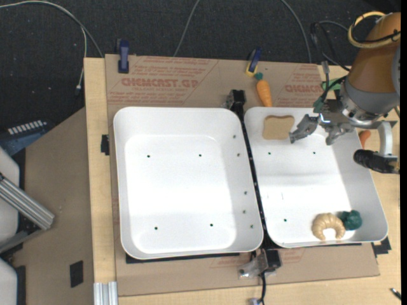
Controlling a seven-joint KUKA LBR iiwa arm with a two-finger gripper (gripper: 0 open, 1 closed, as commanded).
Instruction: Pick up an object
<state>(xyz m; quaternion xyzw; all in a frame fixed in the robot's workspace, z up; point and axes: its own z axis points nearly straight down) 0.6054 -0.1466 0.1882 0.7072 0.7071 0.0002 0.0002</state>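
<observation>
A flat brown board [191, 75] with reddish lettering underlies everything, a blue clamp [123, 56] gripping its far edge at about 11 o'clock. On it, the left bin [184, 122] is a smooth, glossy white tray with rounded corners and a few small dark dots across its floor. Just beside it sits the right bin [356, 199], the same moulded white plastic. Outside that bin at its 12 o'clock edge lies a small carrot [264, 93], orange, tapered, with a green tip, resting on the board. Inside the bin's far left corner, a flat tan bread slice [277, 128] with a squared shape lies on the floor. At 5 o'clock in the same bin a pale, curved croissant [328, 226] sits touching a dark green, knobbly broccoli piece [350, 219]. The gripper [317, 130], grey metal below the arm's orange band, hovers over the far part of the right bin with its two fingers spread apart, nothing between them, one finger tip just beside the bread slice
</observation>
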